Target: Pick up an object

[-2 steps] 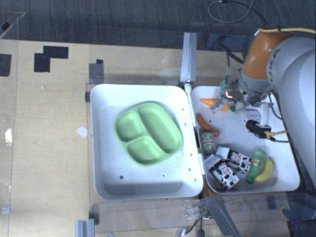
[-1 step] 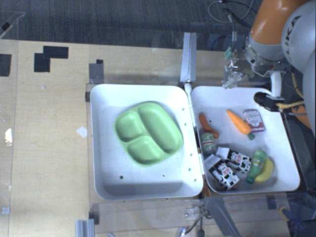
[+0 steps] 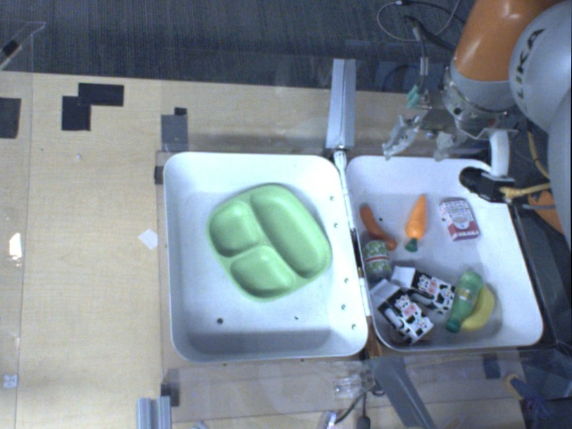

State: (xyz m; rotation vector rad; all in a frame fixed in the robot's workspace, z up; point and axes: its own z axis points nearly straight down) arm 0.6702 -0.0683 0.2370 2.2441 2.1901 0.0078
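so the gripper [image 3: 418, 137] hangs over the right bin's [image 3: 529, 266] far edge, fingers spread and empty, with the carrot [image 3: 416, 218] just nearward, long axis far-to-near.

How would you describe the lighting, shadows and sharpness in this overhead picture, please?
In the camera view the light is even and soft; the green tray casts a faint shadow on the left bin; the right bin's small items look slightly soft, with labels unreadable; the gripper over that bin's far rim is blurred.
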